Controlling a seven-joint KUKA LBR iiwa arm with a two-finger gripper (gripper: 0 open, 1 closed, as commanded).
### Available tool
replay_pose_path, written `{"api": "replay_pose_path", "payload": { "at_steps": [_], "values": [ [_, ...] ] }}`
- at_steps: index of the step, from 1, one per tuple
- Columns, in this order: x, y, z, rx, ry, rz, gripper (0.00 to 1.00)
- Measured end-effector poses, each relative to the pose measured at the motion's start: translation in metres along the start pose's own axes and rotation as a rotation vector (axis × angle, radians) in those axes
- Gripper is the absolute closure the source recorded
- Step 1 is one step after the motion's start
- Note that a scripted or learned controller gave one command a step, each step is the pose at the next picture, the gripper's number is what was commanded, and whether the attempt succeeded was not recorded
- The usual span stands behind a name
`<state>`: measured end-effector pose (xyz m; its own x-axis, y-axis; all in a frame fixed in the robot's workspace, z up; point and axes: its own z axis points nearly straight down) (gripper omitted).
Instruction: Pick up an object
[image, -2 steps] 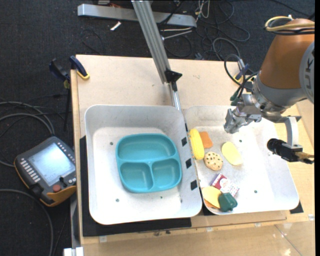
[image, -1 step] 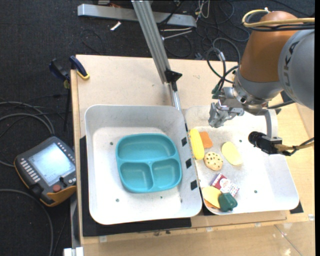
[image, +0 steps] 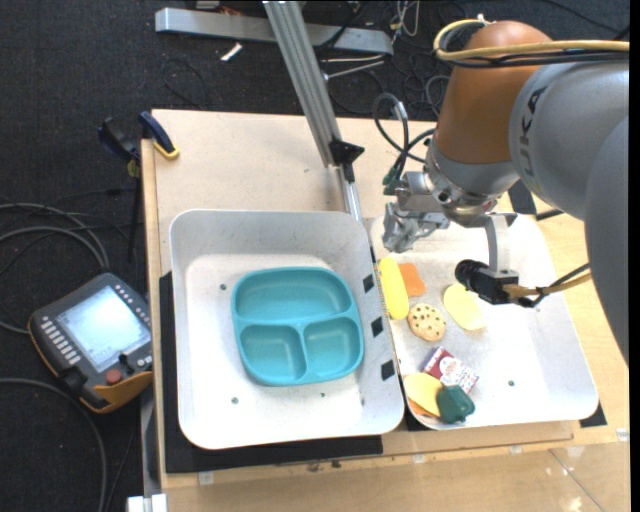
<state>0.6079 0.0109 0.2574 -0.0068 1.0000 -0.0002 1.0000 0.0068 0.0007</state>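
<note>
Now, arm: reaching in from the right, with the claw hanging over the far left corner of the right bin.
Claw state: impossible to tell whether apart or together; nothing is showing between its tips.
Items: lying in the right bin — a corn cob, an orange block, a cookie, a yellow slice, a red packet, a green piece.
Left bin: holding a teal divided tray.
Surface: carrying both bins.
</note>
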Motion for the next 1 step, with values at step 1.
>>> {"api": "replay_pose_path", "payload": {
  "at_steps": [1],
  "values": [
    [0.0476,0.0271,0.0027,-0.002,0.001,0.000,1.00]
  ]
}}
